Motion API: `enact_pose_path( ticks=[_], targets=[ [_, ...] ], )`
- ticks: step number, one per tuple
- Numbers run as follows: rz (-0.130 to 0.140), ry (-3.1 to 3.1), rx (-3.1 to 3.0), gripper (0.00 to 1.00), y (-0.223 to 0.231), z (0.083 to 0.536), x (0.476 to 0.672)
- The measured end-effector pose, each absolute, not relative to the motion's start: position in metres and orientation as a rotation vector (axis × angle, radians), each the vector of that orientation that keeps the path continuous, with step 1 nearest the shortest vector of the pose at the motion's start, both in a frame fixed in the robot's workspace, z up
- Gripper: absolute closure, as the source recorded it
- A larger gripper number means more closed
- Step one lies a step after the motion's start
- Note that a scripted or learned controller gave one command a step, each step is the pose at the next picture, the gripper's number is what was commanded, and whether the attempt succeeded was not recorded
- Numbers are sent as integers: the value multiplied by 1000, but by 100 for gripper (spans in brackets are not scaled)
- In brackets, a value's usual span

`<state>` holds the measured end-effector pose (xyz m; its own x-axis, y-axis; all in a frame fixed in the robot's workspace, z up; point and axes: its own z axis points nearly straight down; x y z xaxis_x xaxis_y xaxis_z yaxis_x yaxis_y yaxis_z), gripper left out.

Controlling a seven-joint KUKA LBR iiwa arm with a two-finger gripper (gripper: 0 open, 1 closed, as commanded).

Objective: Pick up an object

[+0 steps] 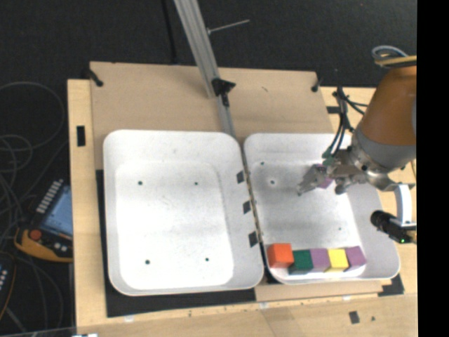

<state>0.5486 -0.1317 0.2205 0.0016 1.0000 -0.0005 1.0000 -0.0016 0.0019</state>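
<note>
The tool [324,181] hangs over the upper middle of the right bin [280,153], reaching in from the right on the grey arm [389,128] with its orange band, and a small purple object [323,182] sits between its fingers, so the fingers appear closed on that piece (the grip is small in the view, but the purple shows right at the fingertips). The piece seems lifted off the bin floor, though the slant of the view makes the height hard to judge. Along the near edge of the same bin a row of blocks lies side by side, touching: an orange block [281,253] at the left end, then a green block [302,260], a pale purple block [320,258], a yellow block [338,258] and another purple block [355,255] at the right end. This row is well apart from the tool. The left bin [175,209] sits just beside the right one on the bench [161,97], their inner rims touching. A grey metal pole [200,44] slants across the bench from the top toward the gap between the bins.
</note>
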Motion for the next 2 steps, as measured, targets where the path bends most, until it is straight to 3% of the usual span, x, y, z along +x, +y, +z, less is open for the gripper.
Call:
enact_pose_path(
  ticks=[1,2],
  targets=[
    [1,2215,2221,0,-189,96,571],
    [5,2224,2212,0,-164,98,634]
  ],
)
